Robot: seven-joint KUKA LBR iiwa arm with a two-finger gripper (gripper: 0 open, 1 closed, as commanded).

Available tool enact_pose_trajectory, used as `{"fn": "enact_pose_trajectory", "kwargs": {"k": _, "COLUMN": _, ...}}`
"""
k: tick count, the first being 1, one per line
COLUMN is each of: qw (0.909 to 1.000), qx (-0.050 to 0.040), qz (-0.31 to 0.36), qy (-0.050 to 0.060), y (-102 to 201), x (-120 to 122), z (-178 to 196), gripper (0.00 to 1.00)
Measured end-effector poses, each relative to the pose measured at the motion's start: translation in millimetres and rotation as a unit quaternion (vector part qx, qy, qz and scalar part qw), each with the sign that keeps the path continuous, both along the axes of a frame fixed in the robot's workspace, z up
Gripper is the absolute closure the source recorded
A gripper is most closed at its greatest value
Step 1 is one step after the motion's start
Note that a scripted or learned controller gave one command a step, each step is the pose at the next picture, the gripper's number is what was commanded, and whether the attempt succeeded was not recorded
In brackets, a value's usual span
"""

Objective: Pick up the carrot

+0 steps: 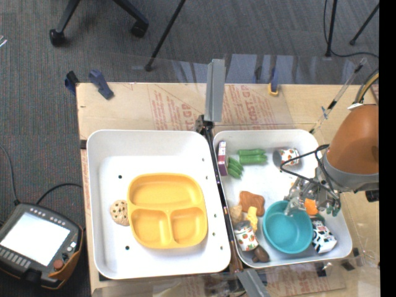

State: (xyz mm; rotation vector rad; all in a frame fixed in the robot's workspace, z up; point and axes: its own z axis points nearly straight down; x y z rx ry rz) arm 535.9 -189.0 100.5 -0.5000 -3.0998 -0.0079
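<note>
The carrot (311,207) shows as a small orange piece in the right bin (279,134), just right of the teal bowl (288,229). My gripper (312,202) is down in the right bin directly over it, and its metal parts cover most of the carrot. From this angle I cannot make out whether the carrot is gripped. The arm's orange band (354,147) rises above the gripper at the bin's right side.
Around the gripper in the right bin are green beans (246,159), a brown cookie-like piece (251,201), a cow-patterned cup (323,238), a small spotted cup (246,237) and another at the back (289,156). The left bin (105,147) bears a yellow divided tray (167,210) and a cookie (119,211).
</note>
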Motion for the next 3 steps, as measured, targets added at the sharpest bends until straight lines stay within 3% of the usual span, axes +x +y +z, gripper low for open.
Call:
{"fn": "enact_pose_trajectory", "kwargs": {"k": 1, "qw": 0.9907, "qx": -0.0102, "qz": 0.133, "qy": -0.025, "y": 12, "x": -33, "z": 37, "gripper": 1.0}}
{"fn": "enact_pose_trajectory", "kwargs": {"k": 2, "qw": 0.9755, "qx": -0.0031, "qz": 0.22, "qy": -0.007, "y": 108, "x": -24, "z": 155, "gripper": 1.0}}
{"fn": "enact_pose_trajectory", "kwargs": {"k": 3, "qw": 0.9163, "qx": -0.0007, "qz": 0.4, "qy": -0.001, "y": -5, "x": 21, "z": 117, "gripper": 1.0}}
